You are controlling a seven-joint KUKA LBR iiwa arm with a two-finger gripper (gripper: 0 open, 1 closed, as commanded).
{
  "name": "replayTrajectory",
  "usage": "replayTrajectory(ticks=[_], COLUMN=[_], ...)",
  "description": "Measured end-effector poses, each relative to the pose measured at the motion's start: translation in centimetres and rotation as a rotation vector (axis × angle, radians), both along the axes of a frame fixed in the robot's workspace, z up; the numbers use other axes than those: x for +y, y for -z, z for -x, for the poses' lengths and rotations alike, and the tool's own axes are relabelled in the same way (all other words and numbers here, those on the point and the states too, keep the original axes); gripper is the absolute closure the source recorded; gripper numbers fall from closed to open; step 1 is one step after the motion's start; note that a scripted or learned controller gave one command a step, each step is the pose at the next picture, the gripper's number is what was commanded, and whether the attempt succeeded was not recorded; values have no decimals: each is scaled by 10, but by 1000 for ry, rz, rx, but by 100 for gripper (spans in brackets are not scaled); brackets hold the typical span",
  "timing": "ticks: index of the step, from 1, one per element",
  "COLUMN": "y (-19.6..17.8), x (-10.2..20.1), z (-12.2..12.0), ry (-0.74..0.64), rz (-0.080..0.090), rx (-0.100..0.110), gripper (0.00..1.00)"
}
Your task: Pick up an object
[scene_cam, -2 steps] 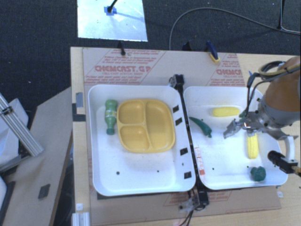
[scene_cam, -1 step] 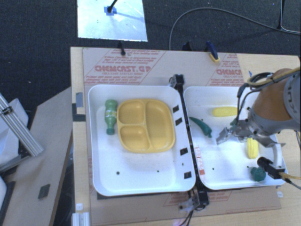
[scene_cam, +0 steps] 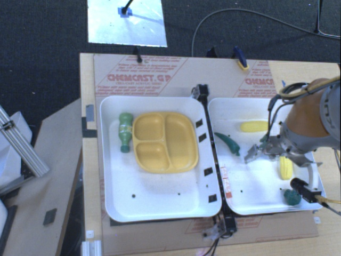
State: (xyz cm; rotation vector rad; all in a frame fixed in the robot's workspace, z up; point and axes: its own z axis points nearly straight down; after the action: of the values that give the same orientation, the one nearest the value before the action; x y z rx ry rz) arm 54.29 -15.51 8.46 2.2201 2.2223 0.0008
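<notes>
- White plastic: I count two shallow bins side by side, the left bin point(scene_cam: 114, 196) and the right bin point(scene_cam: 250, 204), meeting at a dark divider strip down the middle.
- Left bin: I see two things. One yellow sectioned plate point(scene_cam: 164, 142) with three compartments sits in the upper half, and one green bottle point(scene_cam: 125, 132) lies just beside the plate's left edge, near the bin's left wall.
- Open room there is the whole lower half of the left bin's floor.
- Right bin: I count four things. One yellow corn piece point(scene_cam: 253, 126) lies near the top, one green pepper point(scene_cam: 228, 142) lies close to the divider, a second yellow piece point(scene_cam: 286, 167) lies towards the right wall, and one dark green lump point(scene_cam: 291, 197) sits in the lower right corner by the rim.
- My gripper point(scene_cam: 254, 152) hangs over the middle of the right bin, between the pepper and the second yellow piece; I see nothing between its fingers, and I cannot tell how wide they stand.
- Bare floor in the right bin runs along its lower left part.
</notes>
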Motion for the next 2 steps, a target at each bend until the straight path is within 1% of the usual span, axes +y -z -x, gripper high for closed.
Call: replayTrajectory(ticks=[1, 2], y=[-11, -73], x=[0, 7], z=[-1, -1], ry=[0, -4], rz=[0, 1], rx=[-3, -5], gripper=[100, 100])
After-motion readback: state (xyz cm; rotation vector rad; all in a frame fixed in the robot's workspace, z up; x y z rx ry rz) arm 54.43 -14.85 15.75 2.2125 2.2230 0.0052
